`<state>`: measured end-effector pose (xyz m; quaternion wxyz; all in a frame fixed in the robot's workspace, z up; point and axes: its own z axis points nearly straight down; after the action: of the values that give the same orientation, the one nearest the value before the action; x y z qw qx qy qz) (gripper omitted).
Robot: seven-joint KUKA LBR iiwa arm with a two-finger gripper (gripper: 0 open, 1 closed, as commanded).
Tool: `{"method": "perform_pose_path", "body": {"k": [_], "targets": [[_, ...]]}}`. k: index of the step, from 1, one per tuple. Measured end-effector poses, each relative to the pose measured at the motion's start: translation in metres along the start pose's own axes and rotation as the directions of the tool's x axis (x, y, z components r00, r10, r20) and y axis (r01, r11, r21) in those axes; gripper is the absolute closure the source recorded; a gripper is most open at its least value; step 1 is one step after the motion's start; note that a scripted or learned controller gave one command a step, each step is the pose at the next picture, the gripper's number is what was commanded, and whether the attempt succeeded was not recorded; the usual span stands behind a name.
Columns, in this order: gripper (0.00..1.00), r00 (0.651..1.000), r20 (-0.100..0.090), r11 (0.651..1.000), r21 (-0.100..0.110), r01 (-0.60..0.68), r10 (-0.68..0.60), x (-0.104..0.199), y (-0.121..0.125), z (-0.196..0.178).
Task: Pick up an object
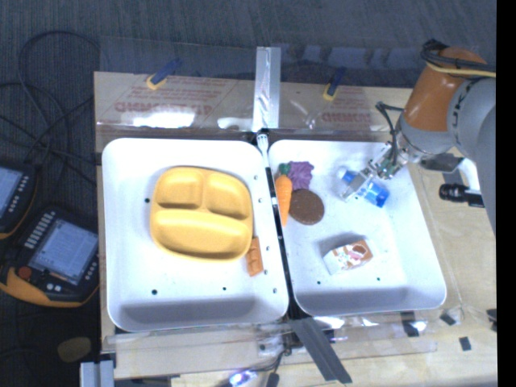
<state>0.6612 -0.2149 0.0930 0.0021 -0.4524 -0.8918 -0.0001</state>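
Near front edge of right bin (419, 297), small white carton (348, 256) lies flat, long axis slanting up to right. Left of carton: orange wedge (255, 258) and yellow divided tray (201, 213) in left bin (121, 297). Up-left of carton: carrot (283, 197), purple piece (301, 172), brown disc (306, 207). Up-right of carton: blue-and-clear object (364, 186), touching or just under claw (384, 165). Claw opening: cannot tell; no hold evident. Judgement: blue object nearest claw, just down-left of it, long axis slanting down to right.

Yellow tray (200, 212) in a white bin (129, 289); orange carrot (283, 196), purple lump (301, 172), brown disc (306, 207), seemingly blue-and-clear bottle (364, 185).
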Motion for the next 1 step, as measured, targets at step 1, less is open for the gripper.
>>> {"method": "perform_pose_path", "body": {"k": [1], "targets": [[0.0,1.0,0.0,1.0,0.0,0.0,0.0,0.0002,-0.0002,0.0005]]}}
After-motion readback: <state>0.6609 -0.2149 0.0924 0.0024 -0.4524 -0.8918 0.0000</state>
